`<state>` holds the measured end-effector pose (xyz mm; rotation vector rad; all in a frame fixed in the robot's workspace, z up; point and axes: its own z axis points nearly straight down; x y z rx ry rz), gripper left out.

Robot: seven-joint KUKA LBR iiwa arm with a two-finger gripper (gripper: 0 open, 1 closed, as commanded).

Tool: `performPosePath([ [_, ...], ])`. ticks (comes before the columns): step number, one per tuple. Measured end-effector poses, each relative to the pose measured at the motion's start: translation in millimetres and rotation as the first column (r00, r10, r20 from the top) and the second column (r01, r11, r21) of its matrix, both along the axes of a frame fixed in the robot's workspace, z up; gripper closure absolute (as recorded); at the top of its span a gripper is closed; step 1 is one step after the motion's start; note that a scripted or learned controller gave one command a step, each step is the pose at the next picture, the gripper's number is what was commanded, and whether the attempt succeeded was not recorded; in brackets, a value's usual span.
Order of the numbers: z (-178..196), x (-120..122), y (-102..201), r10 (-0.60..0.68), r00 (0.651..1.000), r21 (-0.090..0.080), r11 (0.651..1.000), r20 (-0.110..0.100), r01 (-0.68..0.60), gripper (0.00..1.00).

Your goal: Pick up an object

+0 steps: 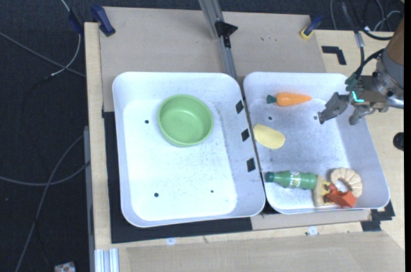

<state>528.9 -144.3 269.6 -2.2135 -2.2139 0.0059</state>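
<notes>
The gripper (344, 110) is positioned over the right bin (308, 142), near its upper right edge, with the arm entering from the right. Its two fingers are spread apart, and nothing is seen between them. One fingertip (328, 111) lies just right of the carrot.

Five objects are contained in the right bin. A toy carrot (290, 99), orange with a green top, is located at the upper part, lying across. A yellow piece (268, 136) is placed near the left wall, below the carrot. A green bottle (293, 179) with a white label lies on its side at the lower part. Just beside its right end, a ring-shaped pastry (347, 179) and a red object (339, 197) are found in the lower right corner, touching each other.

A green bowl (185, 119) is seated upright in the left bin (180, 194), in its upper half.
</notes>
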Motion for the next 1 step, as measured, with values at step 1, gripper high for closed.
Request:
performPosePath([
  [1,2.3,0.8,-0.1,0.000,1.000,-0.001,1.000,0.005,0.000,0.00],
])
